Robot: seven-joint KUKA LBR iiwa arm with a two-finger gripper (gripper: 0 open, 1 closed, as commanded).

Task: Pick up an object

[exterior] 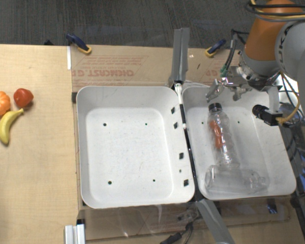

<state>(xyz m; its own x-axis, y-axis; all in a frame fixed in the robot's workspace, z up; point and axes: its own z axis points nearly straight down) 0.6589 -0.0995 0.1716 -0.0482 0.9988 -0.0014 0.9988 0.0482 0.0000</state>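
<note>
Clear plastic bottle (221, 136) lying on its side in the right bin (274, 151), cap toward the far wall, with end effector (229, 85) poised just beyond the cap, presumably approaching for a grasp; finger state indiscernible; a clear cup (234, 179) lying nearer.

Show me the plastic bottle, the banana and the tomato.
plastic bottle (219, 134), camera view, middle of its body.
banana (6, 127), camera view, middle of its curve.
tomato (23, 97), camera view, centre of its top.
</note>
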